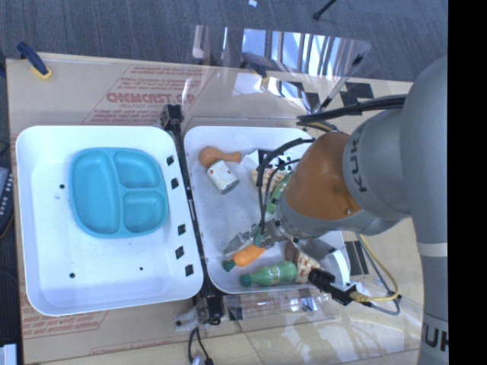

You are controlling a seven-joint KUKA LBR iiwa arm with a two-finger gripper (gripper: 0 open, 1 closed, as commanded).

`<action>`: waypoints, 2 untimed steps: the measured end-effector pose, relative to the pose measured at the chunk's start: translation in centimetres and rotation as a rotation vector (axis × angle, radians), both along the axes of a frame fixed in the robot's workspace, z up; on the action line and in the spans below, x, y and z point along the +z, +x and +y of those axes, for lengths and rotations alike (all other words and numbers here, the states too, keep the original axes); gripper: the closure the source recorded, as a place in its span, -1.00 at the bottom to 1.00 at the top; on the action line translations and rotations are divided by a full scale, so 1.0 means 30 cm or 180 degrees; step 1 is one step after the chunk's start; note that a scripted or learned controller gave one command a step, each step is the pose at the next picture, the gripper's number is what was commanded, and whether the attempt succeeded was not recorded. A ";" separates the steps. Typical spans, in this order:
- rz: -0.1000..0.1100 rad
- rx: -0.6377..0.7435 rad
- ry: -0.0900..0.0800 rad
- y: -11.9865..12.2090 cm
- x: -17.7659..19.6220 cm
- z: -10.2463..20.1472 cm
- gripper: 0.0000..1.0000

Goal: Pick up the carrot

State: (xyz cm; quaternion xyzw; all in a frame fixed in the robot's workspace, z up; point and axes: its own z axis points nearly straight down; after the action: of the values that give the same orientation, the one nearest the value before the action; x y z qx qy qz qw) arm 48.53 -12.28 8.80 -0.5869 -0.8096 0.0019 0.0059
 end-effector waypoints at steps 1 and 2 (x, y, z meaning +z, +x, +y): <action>0.0042 0.0041 0.0018 0.001 0.018 0.005 1.00; -0.0008 -0.1195 -0.0016 -0.027 0.004 0.060 1.00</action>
State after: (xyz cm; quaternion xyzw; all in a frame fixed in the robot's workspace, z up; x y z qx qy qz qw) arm 47.72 -10.48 8.92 -0.7277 -0.6859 0.0020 0.0037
